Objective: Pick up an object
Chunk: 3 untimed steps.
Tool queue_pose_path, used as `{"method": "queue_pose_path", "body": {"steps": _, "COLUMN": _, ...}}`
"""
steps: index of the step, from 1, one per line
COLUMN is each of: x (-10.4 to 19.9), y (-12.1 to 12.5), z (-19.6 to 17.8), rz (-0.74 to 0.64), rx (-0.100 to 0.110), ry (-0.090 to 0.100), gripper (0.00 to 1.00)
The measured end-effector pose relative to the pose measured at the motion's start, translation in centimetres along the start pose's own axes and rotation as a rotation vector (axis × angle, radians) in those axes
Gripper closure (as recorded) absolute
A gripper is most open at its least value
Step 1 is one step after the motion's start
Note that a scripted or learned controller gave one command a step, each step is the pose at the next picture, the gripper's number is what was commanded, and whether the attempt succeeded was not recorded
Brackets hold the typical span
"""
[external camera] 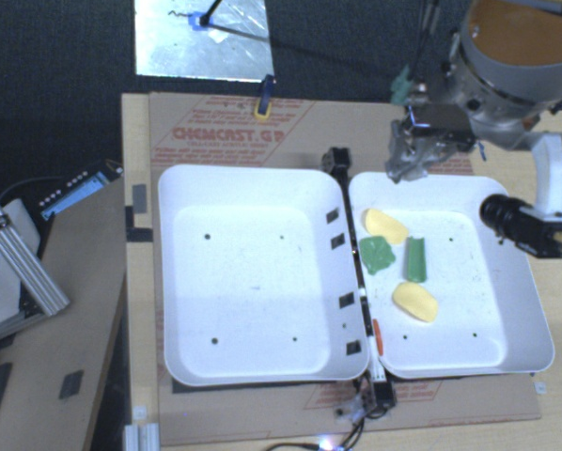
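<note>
The grey metal end effector [411, 164] hangs over the far edge of the right white plastic bin [507, 346]; how wide it is, I cannot tell. Two yellow soft lumps [385, 225] [415, 301], a green crumpled piece [376, 254] and a green upright block [416, 258] lie near that bin's left wall.

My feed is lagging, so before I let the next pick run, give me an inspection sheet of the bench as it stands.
Surface: two white bins, left bin and right bin, on a printed cardboard sheet.
Job's things: in the right bin, upper yellow piece, lower yellow piece, green block, green bar.
Clutter: yellow clip on the cardboard.
Gripper: gripper above the right bin's far rim, nothing seen between its fingers.
Cables: dark cable behind the bench.
Surroundings: foil sheet, aluminium rail.
</note>
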State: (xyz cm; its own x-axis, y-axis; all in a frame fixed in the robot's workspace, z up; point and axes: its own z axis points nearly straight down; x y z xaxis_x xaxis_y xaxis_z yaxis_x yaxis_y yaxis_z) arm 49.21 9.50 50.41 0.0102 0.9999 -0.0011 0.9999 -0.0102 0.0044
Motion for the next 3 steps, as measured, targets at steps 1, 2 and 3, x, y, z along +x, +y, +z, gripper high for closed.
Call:
{"method": "queue_pose_path", "body": {"steps": 1, "x": 6.3, "y": -0.7, "z": 7.9, "rz": -0.020, "rx": 0.010, "ry": 0.001, "gripper": 1.00}}
{"method": "queue_pose_path", "body": {"steps": 2, "x": -4.0, "y": 0.7, "z": 10.2, "rz": -0.002, "rx": 0.003, "ry": -0.001, "gripper": 1.00}}
{"method": "queue_pose_path", "body": {"steps": 3, "x": 4.0, "y": -0.6, "z": 2.3, "rz": -0.022, "rx": -0.006, "ry": 0.006, "gripper": 1.00}}
